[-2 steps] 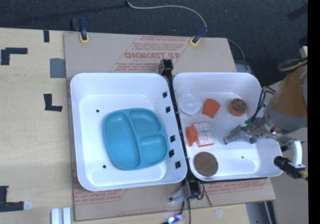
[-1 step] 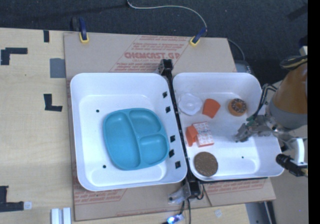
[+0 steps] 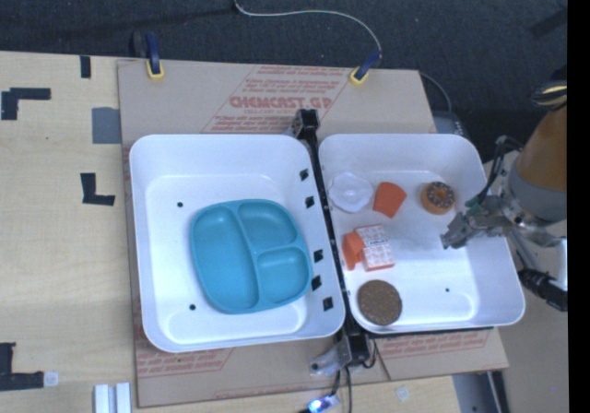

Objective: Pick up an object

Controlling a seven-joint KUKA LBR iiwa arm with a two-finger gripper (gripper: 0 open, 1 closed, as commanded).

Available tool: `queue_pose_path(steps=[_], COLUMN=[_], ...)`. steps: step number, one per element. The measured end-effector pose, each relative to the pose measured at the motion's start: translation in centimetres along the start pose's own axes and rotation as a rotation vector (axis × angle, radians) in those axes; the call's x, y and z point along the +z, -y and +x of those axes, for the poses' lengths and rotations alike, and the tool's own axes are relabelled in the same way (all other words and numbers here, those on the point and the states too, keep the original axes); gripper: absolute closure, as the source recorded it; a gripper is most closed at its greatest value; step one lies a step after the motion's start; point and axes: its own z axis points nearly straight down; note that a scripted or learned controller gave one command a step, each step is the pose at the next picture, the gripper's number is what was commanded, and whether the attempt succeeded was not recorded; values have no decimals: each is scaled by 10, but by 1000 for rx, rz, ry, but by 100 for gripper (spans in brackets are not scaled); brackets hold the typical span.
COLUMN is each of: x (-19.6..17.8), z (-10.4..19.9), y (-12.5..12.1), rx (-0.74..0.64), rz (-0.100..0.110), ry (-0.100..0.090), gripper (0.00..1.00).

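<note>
**Over the right bin's far side, with the small items to my left**

My gripper (image 3: 458, 234) hangs over the right part of the right bin (image 3: 489, 305), my grey arm (image 3: 544, 171) coming in over that bin's right wall. I cannot tell from here whether my fingers are spread or closed; they show only as a dark blur, and nothing is seen between them.

The things I could pick all lie in the right bin, toward its left and middle. Nearest me is a small round brown item with coloured specks (image 3: 438, 196), up and to the left. Just beside it sits an orange block (image 3: 389, 199), tilted, its longer side running roughly from upper right to lower left. Left of that is a clear round lid (image 3: 349, 190) near the divider. Below lies a red and white packet (image 3: 369, 248), its long axis running mostly left to right and slightly tilted. A brown disc (image 3: 379, 301) rests flat near the front wall.

The left bin (image 3: 152, 218) holds a blue divided plate (image 3: 249, 254), well apart from me. Bare white floor lies between me and the packet.
</note>
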Motion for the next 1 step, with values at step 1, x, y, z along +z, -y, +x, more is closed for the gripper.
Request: queue_pose_path(steps=[1], x=[-51], z=[0], y=[-1], rx=[0], rz=[-1], ry=[1], gripper=[100])
